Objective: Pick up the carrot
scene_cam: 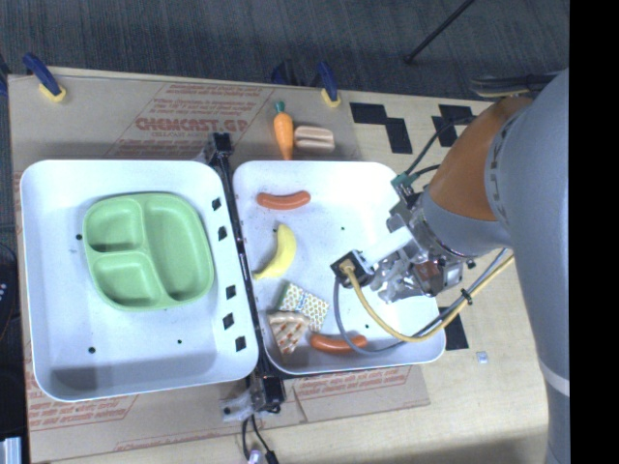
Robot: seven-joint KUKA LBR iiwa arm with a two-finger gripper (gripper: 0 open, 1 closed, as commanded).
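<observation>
Lying well apart: carrot (pixel 282 135), claw (pixel 395 282)

Orange carrot (pixel 282 135) behind right bin (pixel 372 189)

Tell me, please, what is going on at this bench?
A grey robot arm reaches in from the right, its hand over the right side of the right bin. The carrot it is meant to pick up lies untouched outside both bins, on the bench just past that bin's far rim, beside a small bun-like toy.
</observation>
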